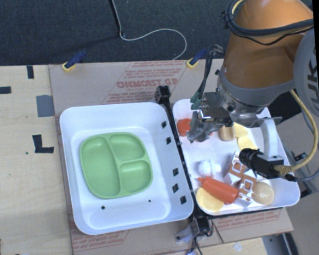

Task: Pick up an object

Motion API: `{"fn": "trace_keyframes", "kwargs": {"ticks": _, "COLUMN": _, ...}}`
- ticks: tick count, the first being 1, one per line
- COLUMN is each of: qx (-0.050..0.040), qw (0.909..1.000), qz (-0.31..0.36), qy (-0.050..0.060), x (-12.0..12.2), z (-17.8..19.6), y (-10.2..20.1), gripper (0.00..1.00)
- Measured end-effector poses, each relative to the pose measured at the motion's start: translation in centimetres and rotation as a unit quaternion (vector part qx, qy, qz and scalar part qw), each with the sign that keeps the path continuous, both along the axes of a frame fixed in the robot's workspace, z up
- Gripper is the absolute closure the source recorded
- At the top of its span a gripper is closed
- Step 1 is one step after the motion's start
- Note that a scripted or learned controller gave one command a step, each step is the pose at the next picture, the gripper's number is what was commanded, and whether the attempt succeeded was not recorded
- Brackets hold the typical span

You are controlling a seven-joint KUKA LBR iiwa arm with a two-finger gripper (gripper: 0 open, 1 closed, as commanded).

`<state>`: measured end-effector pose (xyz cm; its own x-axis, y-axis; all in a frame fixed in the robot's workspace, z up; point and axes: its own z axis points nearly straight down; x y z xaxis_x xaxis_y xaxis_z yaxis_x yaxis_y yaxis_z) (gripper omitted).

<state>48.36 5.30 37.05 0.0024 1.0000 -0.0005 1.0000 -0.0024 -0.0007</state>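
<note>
In the right bin (289,199) the gripper (198,131) hangs near scattered toys; finger state unclear.

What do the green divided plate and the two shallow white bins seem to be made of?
Green divided plate: probably moulded plastic, matte to satin; one even colour, soft rounded compartment ridges, faint sheen. Left white bin and right white bin: likely thin plastic, smooth and slightly glossy, with rounded corners and a thin rim.
</note>
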Motion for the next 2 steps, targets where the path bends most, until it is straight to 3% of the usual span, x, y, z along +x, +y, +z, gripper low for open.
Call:
{"fn": "trace_keyframes", "kwargs": {"ticks": 1, "qx": 0.0005, "qw": 1.0000, "qz": 0.004, "qy": -0.001, "x": 0.0, "z": 3.9, "y": 5.4, "gripper": 1.00}}
{"fn": "trace_keyframes", "kwargs": {"ticks": 2, "qx": 0.0000, "qw": 1.0000, "qz": -0.001, "qy": -0.003, "x": 0.0, "z": 9.6, "y": -0.8, "gripper": 1.00}}
